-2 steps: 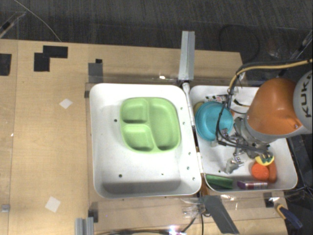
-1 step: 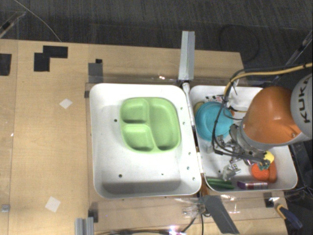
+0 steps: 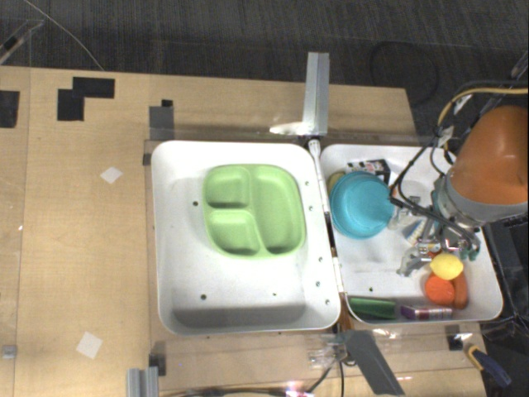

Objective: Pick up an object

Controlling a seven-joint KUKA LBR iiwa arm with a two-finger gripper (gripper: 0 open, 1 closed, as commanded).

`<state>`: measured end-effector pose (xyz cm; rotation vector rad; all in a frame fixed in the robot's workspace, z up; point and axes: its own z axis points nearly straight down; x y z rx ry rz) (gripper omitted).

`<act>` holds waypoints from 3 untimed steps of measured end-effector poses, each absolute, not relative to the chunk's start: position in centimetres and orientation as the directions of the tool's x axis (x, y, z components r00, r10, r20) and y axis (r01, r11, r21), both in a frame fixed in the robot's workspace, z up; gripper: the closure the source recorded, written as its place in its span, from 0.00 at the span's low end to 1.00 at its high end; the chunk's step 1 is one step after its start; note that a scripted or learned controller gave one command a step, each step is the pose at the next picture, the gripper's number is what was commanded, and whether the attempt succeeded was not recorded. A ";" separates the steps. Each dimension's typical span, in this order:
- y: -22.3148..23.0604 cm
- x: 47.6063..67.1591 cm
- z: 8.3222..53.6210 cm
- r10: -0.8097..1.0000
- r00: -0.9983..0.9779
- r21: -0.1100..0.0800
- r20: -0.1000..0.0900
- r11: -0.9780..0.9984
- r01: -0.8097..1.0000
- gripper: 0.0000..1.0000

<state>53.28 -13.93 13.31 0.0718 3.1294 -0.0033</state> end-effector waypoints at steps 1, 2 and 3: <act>-11.8 56.2 9.0 -0.065 -0.998 -0.008 -0.002 0.998 -0.065 0.00; -13.9 63.6 10.4 0.129 -0.992 -0.002 0.019 0.992 0.129 0.00; -11.6 61.7 9.2 0.099 -0.995 -0.003 -0.018 0.995 0.099 0.00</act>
